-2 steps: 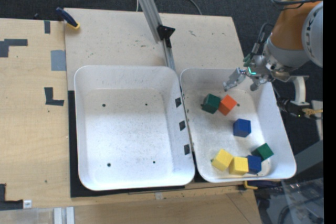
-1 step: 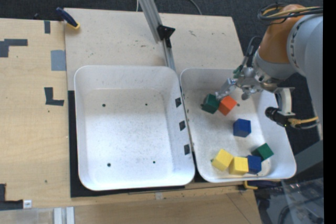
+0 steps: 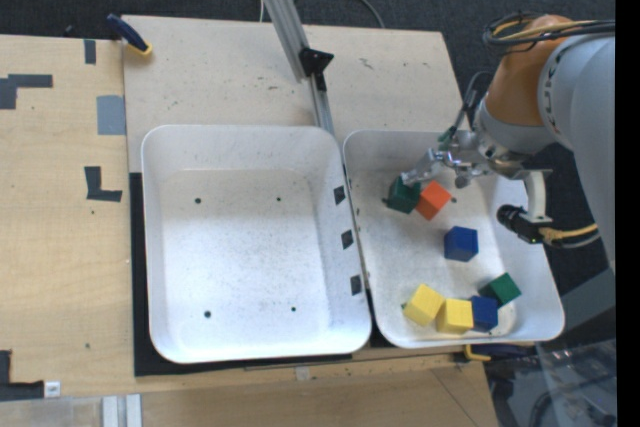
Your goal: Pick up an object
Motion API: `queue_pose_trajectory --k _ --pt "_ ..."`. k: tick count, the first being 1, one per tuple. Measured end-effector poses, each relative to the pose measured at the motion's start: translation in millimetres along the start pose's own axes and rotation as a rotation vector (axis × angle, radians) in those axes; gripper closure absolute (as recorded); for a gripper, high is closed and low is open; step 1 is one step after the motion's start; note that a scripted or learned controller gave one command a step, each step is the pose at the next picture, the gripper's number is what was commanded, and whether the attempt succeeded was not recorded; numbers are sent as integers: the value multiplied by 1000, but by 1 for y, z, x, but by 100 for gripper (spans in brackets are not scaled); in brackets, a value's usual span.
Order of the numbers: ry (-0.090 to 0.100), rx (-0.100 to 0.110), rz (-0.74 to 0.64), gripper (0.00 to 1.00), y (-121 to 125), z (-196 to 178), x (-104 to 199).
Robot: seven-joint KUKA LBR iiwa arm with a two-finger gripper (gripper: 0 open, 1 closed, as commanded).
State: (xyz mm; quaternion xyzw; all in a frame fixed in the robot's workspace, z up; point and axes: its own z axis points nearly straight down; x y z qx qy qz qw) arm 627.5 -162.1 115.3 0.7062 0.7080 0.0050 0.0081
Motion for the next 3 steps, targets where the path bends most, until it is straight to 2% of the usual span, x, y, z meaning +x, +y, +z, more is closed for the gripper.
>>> queue_pose_trajectory --k 1,2,3 --pt "-1 -7 0 100 2 -12 0" --pt "2 13 1 100 13 -64 -6" --pt "3 13 1 100 15 -118 -6"
